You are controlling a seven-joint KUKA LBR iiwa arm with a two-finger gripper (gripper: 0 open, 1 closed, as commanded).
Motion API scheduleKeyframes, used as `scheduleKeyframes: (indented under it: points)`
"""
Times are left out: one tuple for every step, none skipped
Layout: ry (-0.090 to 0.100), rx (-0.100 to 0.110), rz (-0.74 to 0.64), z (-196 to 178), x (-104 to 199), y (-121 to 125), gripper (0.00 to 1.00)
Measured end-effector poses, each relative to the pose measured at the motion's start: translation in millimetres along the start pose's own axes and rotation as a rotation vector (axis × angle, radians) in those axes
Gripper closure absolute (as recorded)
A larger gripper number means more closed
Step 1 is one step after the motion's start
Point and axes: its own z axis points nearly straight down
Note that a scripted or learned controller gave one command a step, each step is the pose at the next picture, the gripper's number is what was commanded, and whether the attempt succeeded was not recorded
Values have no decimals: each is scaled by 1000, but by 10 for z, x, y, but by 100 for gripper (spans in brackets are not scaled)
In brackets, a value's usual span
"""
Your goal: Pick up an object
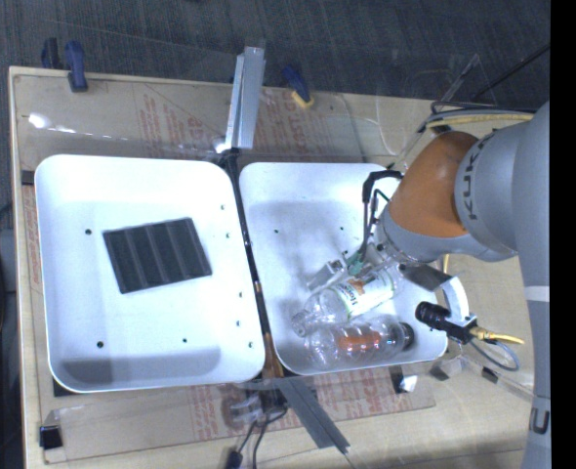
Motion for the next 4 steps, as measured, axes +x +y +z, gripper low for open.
scheduleKeyframes:
  points:
    - [-1, -1, -5, -107, -3, 13, 100]
    - [-2, -1, -5, -107, -3, 13, 0]
    - [0, -2, -96, 3, 107, -240, 0]
    - [0, -3, -101, -103, 107, -226, 100]
